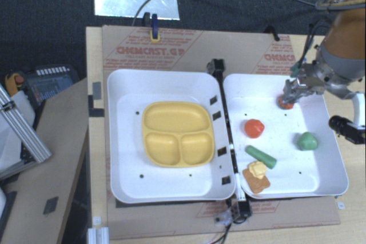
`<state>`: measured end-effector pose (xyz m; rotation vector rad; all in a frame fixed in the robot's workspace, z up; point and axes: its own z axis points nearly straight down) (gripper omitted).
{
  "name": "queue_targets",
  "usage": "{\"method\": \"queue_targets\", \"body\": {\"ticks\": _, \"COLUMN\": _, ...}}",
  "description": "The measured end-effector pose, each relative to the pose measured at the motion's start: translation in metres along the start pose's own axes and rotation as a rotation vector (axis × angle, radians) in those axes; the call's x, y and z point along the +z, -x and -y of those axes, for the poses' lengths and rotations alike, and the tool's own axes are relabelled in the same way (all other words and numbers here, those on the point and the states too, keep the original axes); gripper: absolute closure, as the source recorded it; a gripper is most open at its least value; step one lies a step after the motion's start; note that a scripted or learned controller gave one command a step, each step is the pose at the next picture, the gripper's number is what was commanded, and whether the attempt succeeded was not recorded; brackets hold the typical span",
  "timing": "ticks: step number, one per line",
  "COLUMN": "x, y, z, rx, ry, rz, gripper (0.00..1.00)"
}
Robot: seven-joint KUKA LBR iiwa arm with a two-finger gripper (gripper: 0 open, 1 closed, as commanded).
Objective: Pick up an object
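Bench surface [63,123] of pale wood runs under a flat cardboard sheet [189,46] printed in red lettering, and on that sheet sit two shallow white bins side by side. Left bin [123,123] carries a yellow three-compartment tray [177,133] lying flat near its middle, one long section at the far side and two smaller ones nearer the camera. Right bin [320,166] holds the loose pieces. Arm [346,37], grey with an orange band, enters from the right and hangs over the far right part of the right bin. Gripper [291,94] points down at that bin's far side, directly over a small orange-red object [284,103], which shows partly from under the fingertips; whether it is gripped or merely beneath them cannot be told, nor how far apart the fingers stand. Green cylinder [261,156] lies slanted near the bin's left wall. Just beside it toward the near corner rests a yellow-and-tan toy food piece [257,175]. Red-orange ball [254,128] sits left of centre, apart from the cylinder. Green rounded piece [307,140] sits toward the right wall, well apart from the rest.
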<state>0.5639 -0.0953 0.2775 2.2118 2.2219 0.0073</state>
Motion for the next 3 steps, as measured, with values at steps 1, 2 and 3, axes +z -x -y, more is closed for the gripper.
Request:
{"method": "queue_targets", "body": {"ticks": 1, "x": 0.006, "y": -0.058, "z": 0.006, "rx": -0.005, "ry": -0.006, "rz": -0.003, "gripper": 1.0}}
{"method": "queue_targets", "body": {"ticks": 2, "x": 0.027, "y": -0.114, "z": -0.001, "rx": -0.005, "ry": -0.008, "rz": -0.003, "gripper": 1.0}}
{"method": "queue_targets", "body": {"ticks": 3, "x": 0.047, "y": -0.167, "z": -0.002, "rx": -0.004, "ry": -0.008, "rz": -0.003, "gripper": 1.0}}
